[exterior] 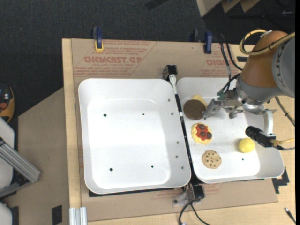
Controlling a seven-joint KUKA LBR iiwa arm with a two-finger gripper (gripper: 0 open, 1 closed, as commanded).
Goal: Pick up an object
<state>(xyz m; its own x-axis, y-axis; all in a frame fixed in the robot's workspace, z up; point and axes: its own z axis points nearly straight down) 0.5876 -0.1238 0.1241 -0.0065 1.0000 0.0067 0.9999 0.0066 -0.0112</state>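
fingers (216, 106) over right bin (267, 170), state unclear | brown disc (193, 108) at 9 o'clock | cookie (211, 159), lemon (246, 145) at 6 o'clock

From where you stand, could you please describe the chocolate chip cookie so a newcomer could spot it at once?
Look in the right-hand white bin, toward its near edge. The cookie lies there, just below the small pizza and left of the yellow ball. It alone is flat, round, tan and dotted with dark chips.

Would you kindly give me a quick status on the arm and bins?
Gripper low in right bin, beside brown disc. Nothing seen between fingers. Cookie, yellow ball lie apart.
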